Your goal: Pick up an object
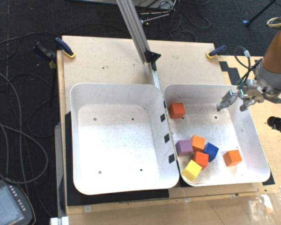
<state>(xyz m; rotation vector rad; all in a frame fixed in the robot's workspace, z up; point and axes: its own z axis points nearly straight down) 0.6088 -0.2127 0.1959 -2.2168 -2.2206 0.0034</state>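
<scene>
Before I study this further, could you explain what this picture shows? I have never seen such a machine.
One camera looks down at a slant on a bench with two shallow white bins. A grey robot arm with an orange band reaches in from the right; its pincer hangs over the right bin and holds nothing. In that bin lie small blocks: an orange-red one alone, an orange one near the right wall, and a cluster of purple, orange, blue, red and yellow. The left bin lies beside it.
</scene>
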